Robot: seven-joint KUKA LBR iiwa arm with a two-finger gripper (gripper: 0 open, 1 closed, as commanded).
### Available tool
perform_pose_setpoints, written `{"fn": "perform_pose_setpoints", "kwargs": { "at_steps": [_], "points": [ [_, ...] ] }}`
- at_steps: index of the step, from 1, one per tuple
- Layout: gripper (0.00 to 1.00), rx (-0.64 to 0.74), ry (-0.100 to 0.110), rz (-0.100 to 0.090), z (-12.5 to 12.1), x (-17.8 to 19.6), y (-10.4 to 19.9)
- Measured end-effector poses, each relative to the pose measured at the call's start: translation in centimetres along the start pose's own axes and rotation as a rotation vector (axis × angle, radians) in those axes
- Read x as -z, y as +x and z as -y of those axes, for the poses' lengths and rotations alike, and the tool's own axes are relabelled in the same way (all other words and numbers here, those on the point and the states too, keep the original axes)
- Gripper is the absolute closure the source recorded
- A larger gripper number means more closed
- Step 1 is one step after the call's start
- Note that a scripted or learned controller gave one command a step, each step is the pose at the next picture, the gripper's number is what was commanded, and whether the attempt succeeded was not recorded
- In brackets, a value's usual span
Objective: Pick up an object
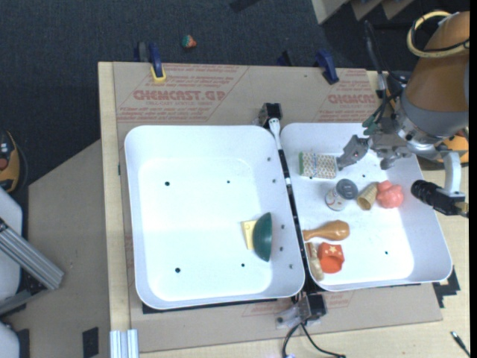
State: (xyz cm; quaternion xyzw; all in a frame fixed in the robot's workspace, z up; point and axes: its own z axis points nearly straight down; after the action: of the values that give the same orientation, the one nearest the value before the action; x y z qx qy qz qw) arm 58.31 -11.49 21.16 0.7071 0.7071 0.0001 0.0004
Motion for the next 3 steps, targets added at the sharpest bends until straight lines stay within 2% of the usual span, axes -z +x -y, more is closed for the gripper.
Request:
{"fn": "perform_pose_setpoints", "kwargs": {
  "at_steps": [1, 2, 3],
  "points": [
    [0.00, 0.000, 0.015, -0.005, 6.7, -9.3, 2.3],
    [0.00, 0.008, -0.015, 0.000, -4.0, -2.2, 6.5],
    [0.00, -0.004, 0.008, -0.001, 1.6, -6.7, 1.9]
  ]
}}
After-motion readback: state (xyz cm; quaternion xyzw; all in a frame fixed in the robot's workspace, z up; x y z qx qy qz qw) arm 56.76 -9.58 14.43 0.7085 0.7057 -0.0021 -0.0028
